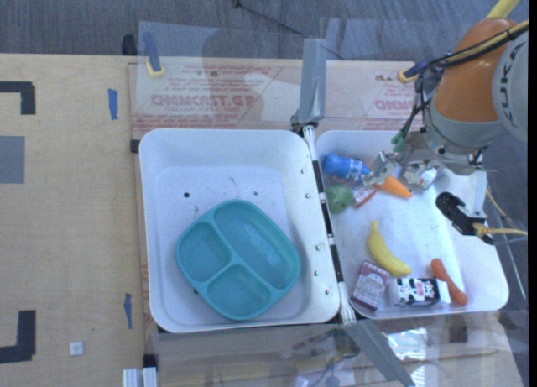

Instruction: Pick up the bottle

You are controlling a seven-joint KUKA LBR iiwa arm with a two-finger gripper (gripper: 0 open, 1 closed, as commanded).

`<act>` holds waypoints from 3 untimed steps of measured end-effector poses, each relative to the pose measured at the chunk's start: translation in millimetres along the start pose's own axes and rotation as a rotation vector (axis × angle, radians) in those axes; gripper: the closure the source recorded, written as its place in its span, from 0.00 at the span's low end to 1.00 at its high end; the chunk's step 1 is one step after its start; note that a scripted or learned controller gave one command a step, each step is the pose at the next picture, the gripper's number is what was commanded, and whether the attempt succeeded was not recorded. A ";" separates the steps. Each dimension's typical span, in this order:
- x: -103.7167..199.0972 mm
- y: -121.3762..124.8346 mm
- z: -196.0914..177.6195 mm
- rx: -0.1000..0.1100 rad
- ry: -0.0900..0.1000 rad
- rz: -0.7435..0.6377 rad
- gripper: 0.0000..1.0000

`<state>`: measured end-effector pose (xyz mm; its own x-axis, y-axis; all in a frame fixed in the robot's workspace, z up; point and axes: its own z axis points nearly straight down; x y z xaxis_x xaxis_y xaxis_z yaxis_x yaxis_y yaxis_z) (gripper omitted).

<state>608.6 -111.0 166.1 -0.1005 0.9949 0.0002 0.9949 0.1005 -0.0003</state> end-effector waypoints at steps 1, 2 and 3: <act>-1.0 1.4 -11.6 -0.006 -0.001 0.002 1.00; -12.0 34.5 54.1 -0.014 -0.005 -0.168 1.00; 54.3 43.4 -19.7 -0.004 -0.001 0.028 1.00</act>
<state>646.3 -52.7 185.8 -0.0723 0.9974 -0.0008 0.9974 0.0723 0.0037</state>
